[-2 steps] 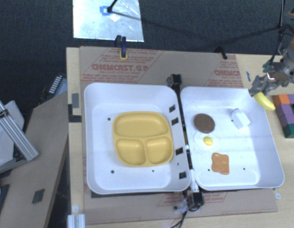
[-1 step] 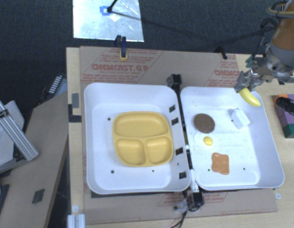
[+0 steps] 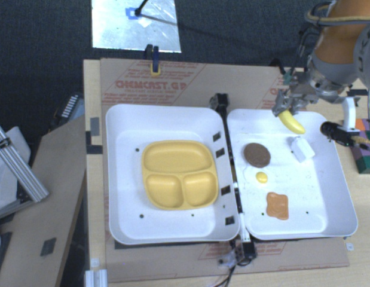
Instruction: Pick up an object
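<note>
A yellow banana (image 3: pixel 291 123) is at the back of the right bin (image 3: pixel 340 220), and its upper end sits right under my gripper (image 3: pixel 286 109). The gripper hangs over the bin's back edge, and I cannot make out whether it has hold of the banana. Lying in the same bin are a brown round disc (image 3: pixel 256 154), a small yellow piece (image 3: pixel 262 177), an orange piece (image 3: pixel 277 205) and a white block (image 3: pixel 300 148).
The left bin (image 3: pixel 122 220) holds a yellow divided plate (image 3: pixel 177 173). A black hinge strip (image 3: pixel 228 178) runs between the bins. Cardboard (image 3: pixel 190 82) lies under both, with a clamp (image 3: pixel 154 58) at its back edge.
</note>
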Controlling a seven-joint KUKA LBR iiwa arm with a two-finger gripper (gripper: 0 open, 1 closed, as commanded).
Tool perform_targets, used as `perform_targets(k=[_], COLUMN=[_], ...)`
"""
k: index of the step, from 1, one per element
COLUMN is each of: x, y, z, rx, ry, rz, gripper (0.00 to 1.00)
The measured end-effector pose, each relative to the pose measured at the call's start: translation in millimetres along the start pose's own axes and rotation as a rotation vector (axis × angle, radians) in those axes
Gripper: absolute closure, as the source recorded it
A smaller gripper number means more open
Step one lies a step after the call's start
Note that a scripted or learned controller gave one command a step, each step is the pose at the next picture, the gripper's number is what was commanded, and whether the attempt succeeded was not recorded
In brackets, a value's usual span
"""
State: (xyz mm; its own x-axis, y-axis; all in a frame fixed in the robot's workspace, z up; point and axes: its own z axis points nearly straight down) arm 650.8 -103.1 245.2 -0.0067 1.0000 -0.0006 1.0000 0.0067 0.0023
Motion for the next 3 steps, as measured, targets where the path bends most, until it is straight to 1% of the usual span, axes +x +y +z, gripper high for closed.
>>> perform_targets(k=[1, 2, 3], x=[57, 115, 171], y=[-4, -2, 14], z=[-2, -6, -3], rx=[0.001, 0.001, -0.001], ry=[0.001, 0.000, 0.002], rz=[-0.001, 0.000, -0.003], gripper=[1.00, 1.00, 1.00])
